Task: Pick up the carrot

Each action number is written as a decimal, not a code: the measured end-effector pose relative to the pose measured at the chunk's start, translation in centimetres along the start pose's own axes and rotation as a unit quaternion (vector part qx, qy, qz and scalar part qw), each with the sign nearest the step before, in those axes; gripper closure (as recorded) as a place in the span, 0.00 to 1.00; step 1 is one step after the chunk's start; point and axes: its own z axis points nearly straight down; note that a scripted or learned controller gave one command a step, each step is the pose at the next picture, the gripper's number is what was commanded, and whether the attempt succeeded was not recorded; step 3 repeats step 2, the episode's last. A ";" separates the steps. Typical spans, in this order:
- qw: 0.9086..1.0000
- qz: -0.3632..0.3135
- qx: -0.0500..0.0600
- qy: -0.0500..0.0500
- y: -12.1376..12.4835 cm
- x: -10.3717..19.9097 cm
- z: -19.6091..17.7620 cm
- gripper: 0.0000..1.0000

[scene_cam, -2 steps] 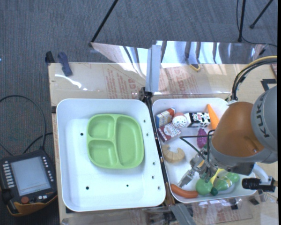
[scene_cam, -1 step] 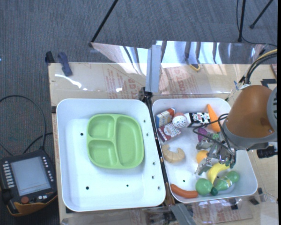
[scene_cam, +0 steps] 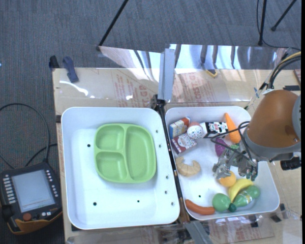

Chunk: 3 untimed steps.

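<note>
Several toys crowd the right bin (scene_cam: 259,116). The carrot (scene_cam: 232,127) lies at its far right, just beside the arm (scene_cam: 273,126). The pincer (scene_cam: 237,166) hangs low over an orange fruit (scene_cam: 226,179), its spread impossible to tell; closing here would probably seize the wrong toy.

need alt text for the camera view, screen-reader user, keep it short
The arm's gripper hangs low over the right bin among toy foods, while the carrot lies near that bin's far edge, apart from it. The left bin holds a green divided plate; a croissant and banana lie in the right bin.
</note>
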 end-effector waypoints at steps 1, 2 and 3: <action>0.998 0.060 -0.001 0.010 -2.8 2.0 -4.5 1.00; 0.992 0.129 0.000 -0.001 -7.2 3.0 -9.9 0.00; 0.992 0.129 0.000 -0.001 -7.2 3.0 -9.9 0.00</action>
